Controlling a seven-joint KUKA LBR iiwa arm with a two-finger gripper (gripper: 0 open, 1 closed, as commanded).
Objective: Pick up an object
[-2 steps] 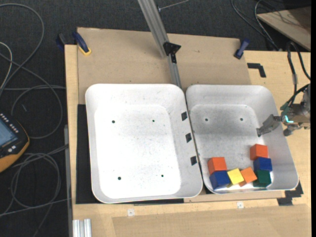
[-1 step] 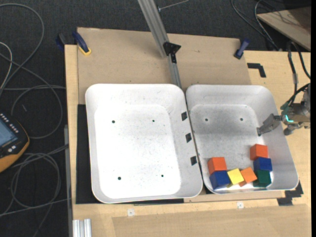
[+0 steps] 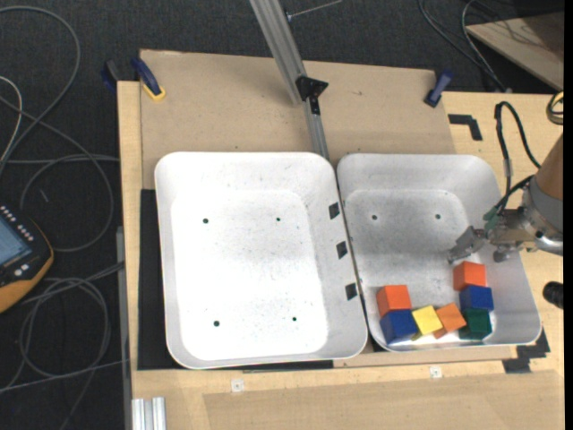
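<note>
Several coloured blocks lie bunched in the front right corner of the right bin. Among them are an orange block, a blue block, a yellow block, a green block, another blue block and a red-orange block. My gripper comes in from the right edge and hangs just above and behind the red-orange block. Its two fingers are spread apart, open, with nothing between them.
The left bin sits beside the right one, and a low divider with black clips lies between them. A metal pole slants up from the back of the bench. Cables lie on the floor at the left.
</note>
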